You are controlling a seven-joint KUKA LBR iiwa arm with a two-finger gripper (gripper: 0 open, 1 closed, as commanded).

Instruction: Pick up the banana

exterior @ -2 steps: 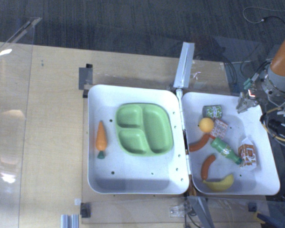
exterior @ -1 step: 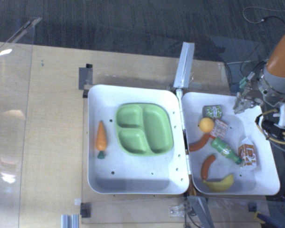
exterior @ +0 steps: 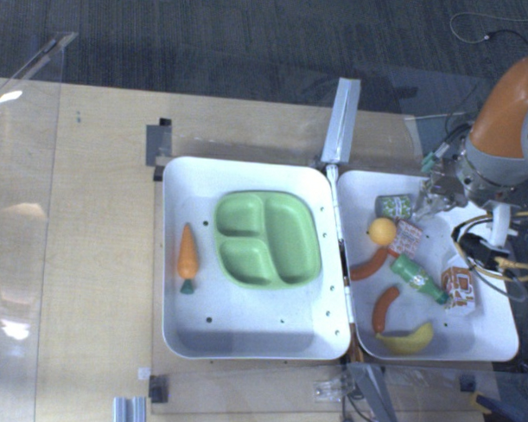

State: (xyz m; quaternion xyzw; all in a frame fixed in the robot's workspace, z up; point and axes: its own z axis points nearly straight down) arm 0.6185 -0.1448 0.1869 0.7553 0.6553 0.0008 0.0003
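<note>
Pincer [exterior: 437,196], grip state unreadable, hangs at right bin's [exterior: 501,344] far rim; banana [exterior: 406,340] well below it against near wall, sausages, bottle, packets between; left bin [exterior: 242,335] holds tray [exterior: 268,237], carrot [exterior: 187,254].

You're looking down on a pale wooden bench [exterior: 81,243] with dark grey carpet [exterior: 210,31] beyond its far edge. A clear sheet [exterior: 22,197] lies over the bench's left part, catching soft glare. A metal bracket [exterior: 341,122] stands at the far side between the two white bins [exterior: 172,246], and thin cables [exterior: 486,32] trail across the floor top right.
</note>
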